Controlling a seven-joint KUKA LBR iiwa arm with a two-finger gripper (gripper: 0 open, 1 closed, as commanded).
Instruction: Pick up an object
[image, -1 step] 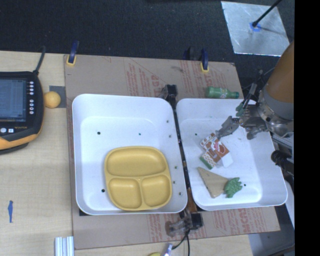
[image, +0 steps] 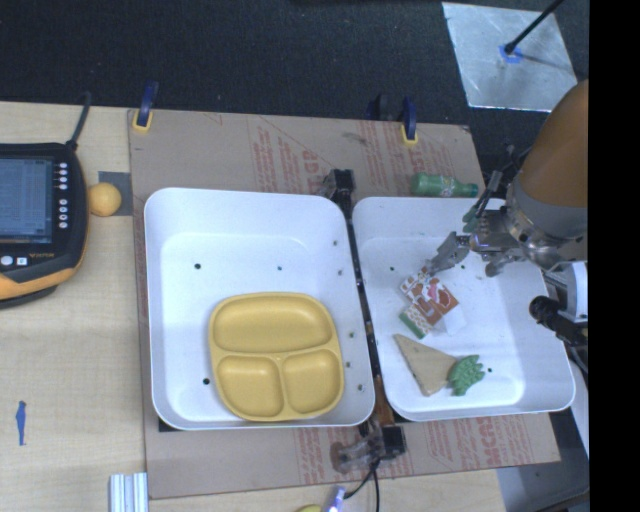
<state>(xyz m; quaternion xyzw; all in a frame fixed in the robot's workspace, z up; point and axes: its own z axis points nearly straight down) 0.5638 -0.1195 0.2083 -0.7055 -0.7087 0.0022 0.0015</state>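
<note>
In the right bin lie a red-and-white snack packet, a tan wedge-shaped piece and a small green toy touching the wedge's right end. A yellow divided plate sits in the left bin. My gripper hangs over the upper part of the right bin, just above and right of the packet. It is open, with nothing between its fingers. Its left fingertip points down toward the packet's top corner.
A green object lies on the cardboard behind the right bin. An orange ball and a teach pendant rest on the bench at the left. The divider between the bins runs close to the packet.
</note>
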